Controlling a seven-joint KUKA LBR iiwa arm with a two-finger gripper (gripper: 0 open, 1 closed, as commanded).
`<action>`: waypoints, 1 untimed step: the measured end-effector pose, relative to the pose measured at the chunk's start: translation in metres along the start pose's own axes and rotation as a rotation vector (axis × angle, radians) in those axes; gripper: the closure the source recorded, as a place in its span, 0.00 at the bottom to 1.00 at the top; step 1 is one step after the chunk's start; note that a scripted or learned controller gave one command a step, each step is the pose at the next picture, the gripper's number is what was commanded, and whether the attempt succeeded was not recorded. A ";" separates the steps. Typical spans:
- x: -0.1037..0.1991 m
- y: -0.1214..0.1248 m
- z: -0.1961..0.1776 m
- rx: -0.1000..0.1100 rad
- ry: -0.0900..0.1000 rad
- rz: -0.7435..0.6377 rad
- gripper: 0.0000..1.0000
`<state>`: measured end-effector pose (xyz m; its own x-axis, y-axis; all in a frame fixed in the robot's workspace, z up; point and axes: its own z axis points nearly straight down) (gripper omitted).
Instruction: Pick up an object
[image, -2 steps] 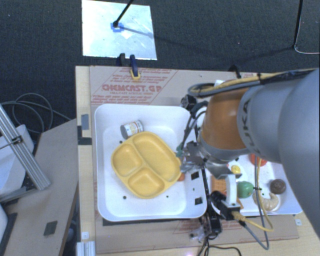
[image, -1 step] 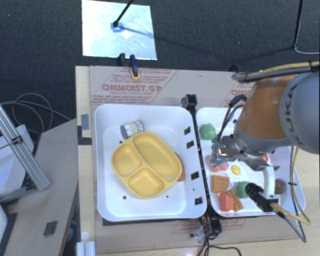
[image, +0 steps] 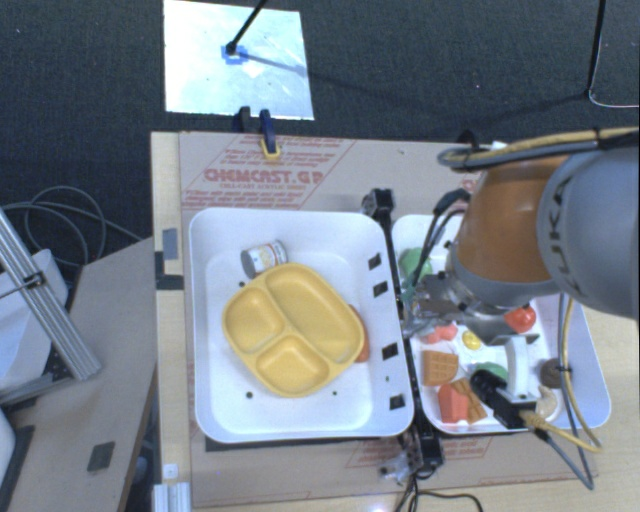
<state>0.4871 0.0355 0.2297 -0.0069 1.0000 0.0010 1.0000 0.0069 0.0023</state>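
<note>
We saw the grey arm reaching in from the right, with its orange band above the right bin. The gripper was low over the left part of this bin, close to the wall shared by the two bins. The wrist covered it from above, so we could not tell if it was wide or narrow, or if it held something.

The objects for picking were in both bins. In the right bin, a green thing lay at the far left corner, partly behind the cables. A red round thing lay just beside the wrist on its right. Nearer to the camera there was an orange square piece with a grid pattern like a waffle. A red-orange block lay just below it, touching it or almost so. A small white and yellow piece lay between the square piece and the wrist. A small brown thing was near the right side of the bin.

In the left bin, a yellow plate with three compartments lay in the middle. A small can lay on its side just beyond the far edge of the plate. Both were well apart from the gripper.
</note>
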 end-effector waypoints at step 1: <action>0.026 -0.001 0.010 0.003 0.000 0.000 1.00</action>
